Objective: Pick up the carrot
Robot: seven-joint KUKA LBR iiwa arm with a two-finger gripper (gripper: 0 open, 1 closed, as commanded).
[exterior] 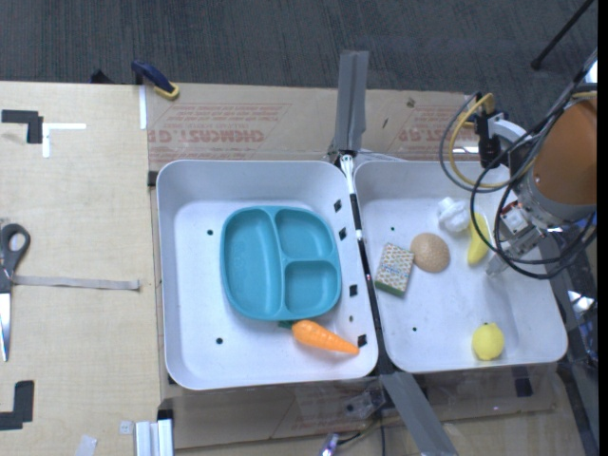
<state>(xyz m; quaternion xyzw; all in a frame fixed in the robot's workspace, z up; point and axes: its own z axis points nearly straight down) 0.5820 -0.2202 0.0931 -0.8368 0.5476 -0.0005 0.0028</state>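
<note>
Nearest you is the one carrot point(325, 338), lying flat at the near edge of the left bin point(180, 255), just in front of the teal divided plate point(281, 261) and touching or almost touching its near rim. It's orange, smooth, toy-looking, with a bit of green poking out at its fat left end. Its long axis runs left to right, tilted slightly, with the thin tip pointing right and a touch toward you, at the divider between the two bins.

Count-wise you've got one carrot, one plate with three compartments, and two white bins. Over in the right bin point(446, 335) there's one green-and-tan sponge block point(394, 269), one brownish round thing point(430, 252), one white crumpled item point(454, 217), one banana point(478, 240) and one lemon point(488, 341) at the near right.

Your gripper point(508, 247) sits over the right bin's right side, well apart from the carrot. Honestly can't tell if it's open or closed, too much cable clutter.
</note>
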